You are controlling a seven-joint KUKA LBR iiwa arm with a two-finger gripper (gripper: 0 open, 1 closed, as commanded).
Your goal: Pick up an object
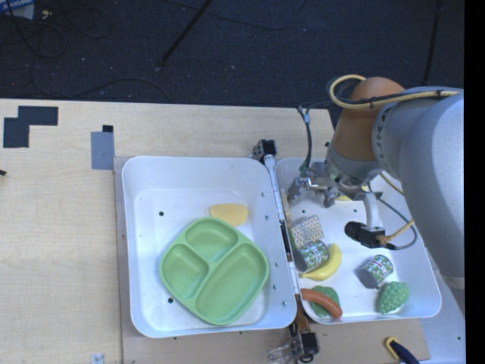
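Hand point(322, 190) sits low at right bin's point(424, 279) far wall, grip state unclear; banana point(327, 262) lies just nearside, toys crowding the divider edge.

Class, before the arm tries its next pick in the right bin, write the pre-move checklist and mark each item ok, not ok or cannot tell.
1. Gripper is above the right bin, near its far end: ok.
2. Gripper open and ready: cannot tell.
3. Targets in the right bin: banana, small can, green broccoli-like toy: ok.
4. Banana free to lift: not ok, it touches the patterned packet.
5. Small can stands apart from the banana: ok.
6. Green divided plate and yellow piece lie in the left bin, away from the arm: ok.
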